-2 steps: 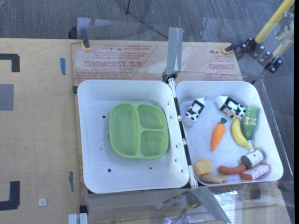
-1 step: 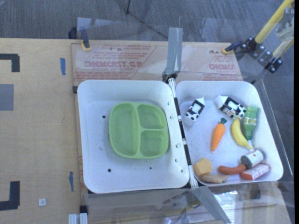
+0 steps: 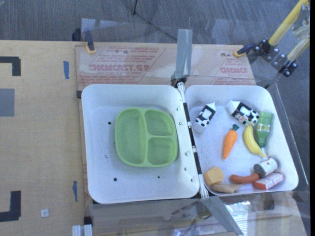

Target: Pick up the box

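Box: I logged a small red-and-white box [image 3: 269, 181] lying flat in the right bin [image 3: 224, 88], at the corner on the view's lower right, close against the rim.
Box neighbours: a short white can with a dark end [image 3: 265, 166] lay just beside it towards the bin's middle; a red sausage [image 3: 243, 178] reached almost to the box's left end.
Gripper: I could not tell whether it was open or closed.
Box relative to gripper: I could not tell.
Right bin, far edge: I counted two cow-patterned cartons, one [image 3: 204, 117] by the left rim and one [image 3: 244, 113] nearer the right rim, with a green packet [image 3: 264, 125] just beside the second.
Right bin, middle: a carrot [image 3: 229, 141] and a banana [image 3: 253, 141] lay side by side, apart.
Right bin, near left corner: an orange wedge [image 3: 213, 175] touched a tan piece [image 3: 225, 187].
Left bin [image 3: 98, 181]: I saw a green divided plate [image 3: 146, 136] at the centre, well apart from the box.
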